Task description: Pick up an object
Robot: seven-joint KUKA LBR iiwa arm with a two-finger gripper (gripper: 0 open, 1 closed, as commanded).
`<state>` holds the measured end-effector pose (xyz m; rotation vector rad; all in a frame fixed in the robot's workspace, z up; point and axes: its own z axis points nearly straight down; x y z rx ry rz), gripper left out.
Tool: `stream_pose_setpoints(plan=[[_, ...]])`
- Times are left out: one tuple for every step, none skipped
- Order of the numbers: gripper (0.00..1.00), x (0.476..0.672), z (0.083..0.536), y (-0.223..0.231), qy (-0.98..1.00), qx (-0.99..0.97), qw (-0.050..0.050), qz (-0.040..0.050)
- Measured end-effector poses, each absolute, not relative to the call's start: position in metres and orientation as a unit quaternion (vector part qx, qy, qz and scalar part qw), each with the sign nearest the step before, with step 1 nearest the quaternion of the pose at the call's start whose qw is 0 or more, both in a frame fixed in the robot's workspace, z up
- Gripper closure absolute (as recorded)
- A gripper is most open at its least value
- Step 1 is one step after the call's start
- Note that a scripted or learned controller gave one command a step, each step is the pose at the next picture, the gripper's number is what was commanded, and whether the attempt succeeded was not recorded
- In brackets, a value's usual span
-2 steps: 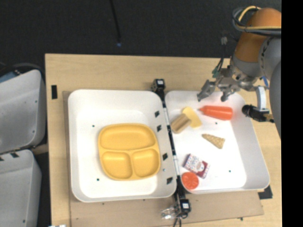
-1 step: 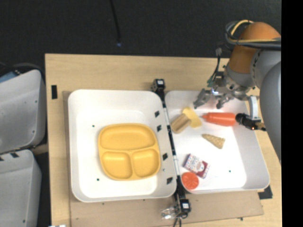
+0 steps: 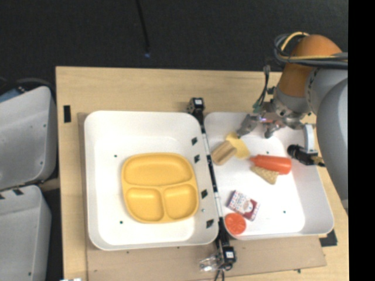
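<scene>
My gripper (image 3: 259, 127) hangs over the back of the right bin (image 3: 304, 209), under the arm's orange band. Its two fingers are spread, open, with nothing between them. Just in front of it and to the left lies a yellow and tan block (image 3: 228, 149). A red, elongated toy (image 3: 272, 163) lies in front of the gripper, resting against a tan wedge (image 3: 267, 175). Nearer the front sit a small red and white packet (image 3: 242, 204) and an orange-red round piece (image 3: 235, 223) by the front left corner.
The left bin (image 3: 105, 133) holds a yellow divided plate (image 3: 159, 187). A ridge with black clips (image 3: 206, 157) separates the two bins. A black fitting (image 3: 300, 153) sits at the right bin's right side. Grey casings (image 3: 23, 139) stand left of the bench.
</scene>
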<state>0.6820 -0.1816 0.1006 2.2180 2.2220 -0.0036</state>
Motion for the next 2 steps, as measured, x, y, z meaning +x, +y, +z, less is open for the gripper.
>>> stream_pose_setpoints(plan=[[1.00,0.683,0.114,-0.183,0.709,0.705,0.004,-0.0007],[1.00,0.689,0.160,-0.187,0.708,0.706,0.003,0.0018]])
